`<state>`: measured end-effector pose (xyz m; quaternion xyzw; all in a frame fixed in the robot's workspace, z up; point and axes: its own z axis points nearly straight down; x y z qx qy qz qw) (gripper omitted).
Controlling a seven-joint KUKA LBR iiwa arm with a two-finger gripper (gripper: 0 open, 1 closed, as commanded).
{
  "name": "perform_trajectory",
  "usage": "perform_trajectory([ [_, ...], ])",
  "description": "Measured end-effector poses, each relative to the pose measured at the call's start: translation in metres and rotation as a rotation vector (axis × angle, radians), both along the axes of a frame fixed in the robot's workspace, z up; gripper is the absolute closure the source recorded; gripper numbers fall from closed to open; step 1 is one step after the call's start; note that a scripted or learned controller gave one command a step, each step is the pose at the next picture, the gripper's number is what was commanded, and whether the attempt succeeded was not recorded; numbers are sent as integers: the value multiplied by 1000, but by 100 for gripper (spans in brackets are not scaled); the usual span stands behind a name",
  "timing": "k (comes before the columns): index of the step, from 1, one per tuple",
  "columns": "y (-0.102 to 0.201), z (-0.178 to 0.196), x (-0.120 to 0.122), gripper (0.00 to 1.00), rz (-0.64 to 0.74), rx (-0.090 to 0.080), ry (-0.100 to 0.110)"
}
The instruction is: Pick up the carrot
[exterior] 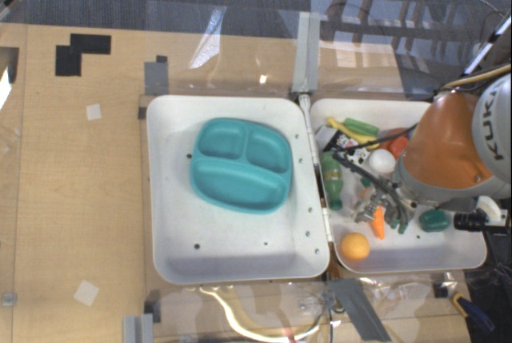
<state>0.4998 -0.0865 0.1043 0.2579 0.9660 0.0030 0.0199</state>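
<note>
Camera view: I see a pale wooden desk under clear panels, grey carpet beyond. Left bin holds a teal divided plate. Right bin is cluttered: orange ball, white egg, green pieces. Carrot lies near the bin's middle, long axis roughly front-to-back, tip direction unclear. The fingers sit just above it, touching or nearly; their spread I cannot tell.

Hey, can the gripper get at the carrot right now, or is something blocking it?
Probably yes. The gripper sits low in the right bin, right at the carrot. The orange ball lies just beside it, but nothing covers the carrot.
</note>
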Motion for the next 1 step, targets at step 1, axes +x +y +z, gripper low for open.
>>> perform_trajectory([
  [1,68,83,-5,100,-209,11,27],
])
